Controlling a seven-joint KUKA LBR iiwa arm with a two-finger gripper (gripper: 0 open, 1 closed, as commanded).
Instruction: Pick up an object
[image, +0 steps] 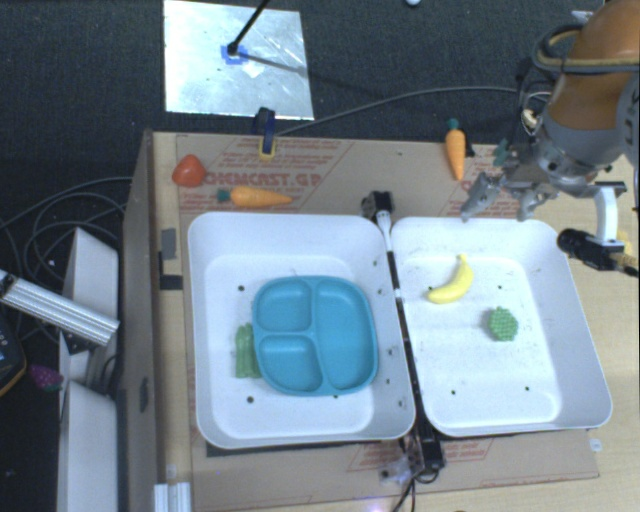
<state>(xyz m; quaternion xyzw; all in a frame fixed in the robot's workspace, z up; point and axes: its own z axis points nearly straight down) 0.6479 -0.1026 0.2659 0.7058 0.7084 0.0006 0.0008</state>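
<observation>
In the right bin (575, 300), toward its far left part, lies a yellow banana (452, 281), curved, with one tip pointing up toward the bin's back wall. Just to its right and a little nearer the camera sits a small green bumpy fruit (502, 323), apart from the banana and not touching it. Both rest on the white floor of the bin.

The end effector (503, 199) hangs above the far rim of that same bin, up and to the right of the banana and well apart from it. Its two fingers (476, 196) are spread wide, released, with nothing between them. The grey arm with its orange band (600, 40) comes in from the upper right corner.

In the left bin (215, 300) a blue divided plate (314, 334) lies flat near the middle, and a green leafy piece (244, 352) lies against the plate's left edge, partly tucked beside it. A black clip (379, 205) sits at the far end of the seam where the two bins meet.

Beyond the bins, on the brown cardboard of the tabletop (330, 165), an orange carrot (260, 197) lies on its side near the left bin's back wall, with a red-orange rounded fruit (188, 171) just to its left. A second carrot (456, 150) lies behind the right bin, near the end effector's left. A shiny metal sheet (237, 60) lies further back on the dark floor.
</observation>
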